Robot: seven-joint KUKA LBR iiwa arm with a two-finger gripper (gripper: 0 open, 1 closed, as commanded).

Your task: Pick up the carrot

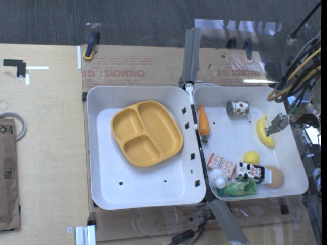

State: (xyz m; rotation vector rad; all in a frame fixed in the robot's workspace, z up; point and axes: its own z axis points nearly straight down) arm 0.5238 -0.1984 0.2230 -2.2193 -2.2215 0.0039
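The carrot (203,120) is orange with a small green end. It lies lengthwise against the left wall of the right bin (291,152), near the divider between the bins. My gripper (277,124) hangs at the right side of that bin, just above the yellow banana (264,132) and well to the right of the carrot. Nothing shows between the gripper and the carrot except bare bin floor.
A small can (237,107) lies at the back of the right bin. Near its front sit a lemon (251,157), a red-and-white packet (221,163), a black-and-white carton (250,173), a green item (238,189) and a tan round thing (275,177). A yellow divided plate (147,132) lies in the left bin (102,182).
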